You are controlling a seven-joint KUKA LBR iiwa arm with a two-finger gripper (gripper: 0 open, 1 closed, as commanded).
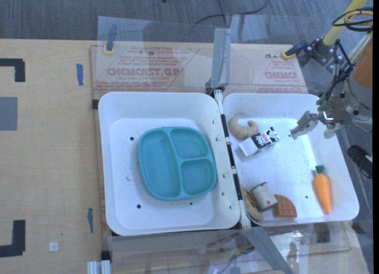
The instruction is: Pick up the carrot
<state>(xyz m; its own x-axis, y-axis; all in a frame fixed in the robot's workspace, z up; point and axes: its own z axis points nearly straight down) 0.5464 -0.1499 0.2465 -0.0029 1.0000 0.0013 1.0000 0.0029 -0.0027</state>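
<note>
A: Starting nearest the camera, what is lying along the front of the right bin (349, 210)?

B: A waffle (285, 206) and a small roll-like piece (260, 194) are sitting at the front left, and the carrot (323, 190) is lying near the right wall, green top pointing away, well apart from both.

A: And farther back?

B: A black-and-white toy (265, 139) and a croissant (243, 127) are resting mid-bin. The gripper (306, 123) is hovering beyond them, near the back right, its fingers appearing spread and holding nothing.

A: What is likely to go wrong?

B: The carrot is lying close to the wall, so a finger coming down on that side is probably risking the rim. It is also narrow and tapered; a grip across the thin tip could be slipping off.

A: And the left bin (112, 166)?

B: It is holding a teal divided plate (176, 162), out of the way.
</note>
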